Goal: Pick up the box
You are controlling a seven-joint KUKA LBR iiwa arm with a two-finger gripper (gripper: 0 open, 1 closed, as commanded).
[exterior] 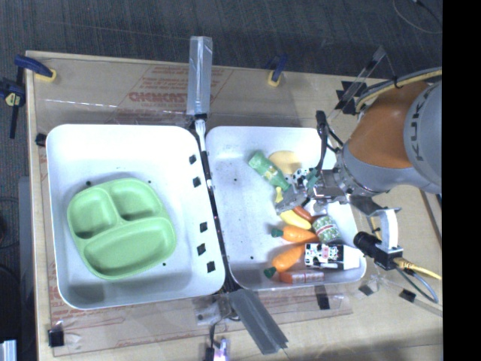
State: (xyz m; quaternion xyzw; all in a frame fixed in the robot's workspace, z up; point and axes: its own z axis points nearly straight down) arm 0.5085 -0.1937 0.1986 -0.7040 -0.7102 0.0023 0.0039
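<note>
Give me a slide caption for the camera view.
Arm reaching over right bin of toy food and box; green tray in left bin.

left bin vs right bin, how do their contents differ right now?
The left bin holds a single green divided plate; the right bin holds a cluster of small items: carrots, a green bottle and the box. The gripper is above the right bin, not the left. Both bins are white and shallow.

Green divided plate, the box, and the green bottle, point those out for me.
green divided plate (120, 228): camera view, its middle ridge.
box (331, 256): camera view, its printed top face.
green bottle (267, 167): camera view, its body.
</note>
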